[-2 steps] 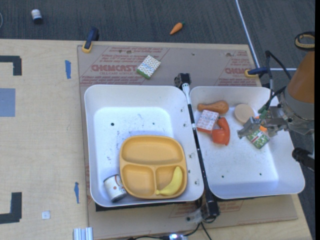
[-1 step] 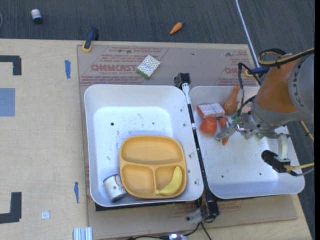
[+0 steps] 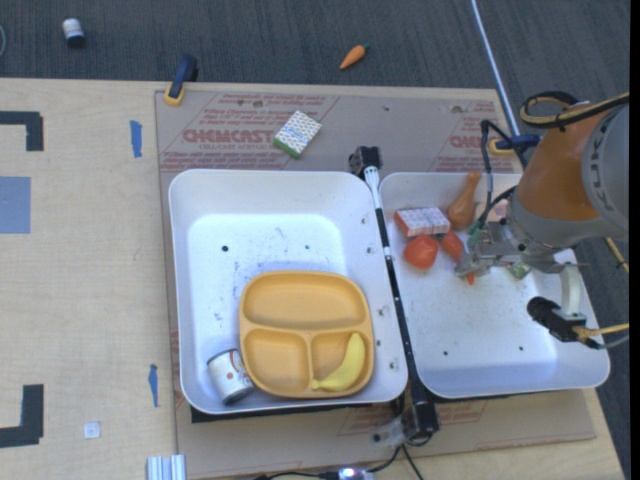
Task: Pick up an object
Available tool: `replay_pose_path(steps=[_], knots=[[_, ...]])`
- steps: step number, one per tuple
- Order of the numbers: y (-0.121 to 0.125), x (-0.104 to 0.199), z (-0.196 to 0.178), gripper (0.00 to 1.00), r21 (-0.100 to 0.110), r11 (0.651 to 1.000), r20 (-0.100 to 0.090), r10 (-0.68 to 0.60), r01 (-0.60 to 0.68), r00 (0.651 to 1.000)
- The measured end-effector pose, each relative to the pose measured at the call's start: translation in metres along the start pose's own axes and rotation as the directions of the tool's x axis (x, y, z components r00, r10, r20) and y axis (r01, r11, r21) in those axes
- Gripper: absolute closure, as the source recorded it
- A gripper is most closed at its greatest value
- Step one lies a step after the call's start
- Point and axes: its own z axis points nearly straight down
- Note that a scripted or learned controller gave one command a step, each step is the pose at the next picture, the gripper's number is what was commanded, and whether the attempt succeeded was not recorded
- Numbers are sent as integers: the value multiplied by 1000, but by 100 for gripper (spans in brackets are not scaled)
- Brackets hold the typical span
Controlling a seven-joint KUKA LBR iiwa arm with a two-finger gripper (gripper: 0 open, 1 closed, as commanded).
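Worktop [image 3: 80, 268] carries two white bins. Left bin [image 3: 200, 208]: yellow tray [image 3: 300, 308] with banana [image 3: 345, 363], can [image 3: 228, 376] beside it. Right bin [image 3: 500, 358]: arm over its upper part, hand [image 3: 478, 258] low near tomato [image 3: 422, 252], box [image 3: 420, 220] and carrot [image 3: 463, 200]; finger state cannot be told. Tomato probably light, smooth, inclined to roll; grip across its widest part.

We see a small green-and-white box [image 3: 297, 133] lying on the printed cardboard sheet [image 3: 250, 118] behind the left bin. On the dark floor [image 3: 300, 18] beyond lie a toy carrot [image 3: 352, 57], a small white cylinder [image 3: 73, 31], and a blue-and-yellow clamp [image 3: 181, 78] at the cardboard's corner. Blue tape strips [image 3: 136, 139] and black corner marks [image 3: 28, 128] sit on the counter [image 3: 70, 268].
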Motion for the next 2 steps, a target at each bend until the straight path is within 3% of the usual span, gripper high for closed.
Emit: replay_pose_path(steps=[1,2], knots=[[-72,81,-89,100,10,1000,-4,-2,2,1000],[-53,142,-88,100,6,1000,-2,-2,2,1000]])
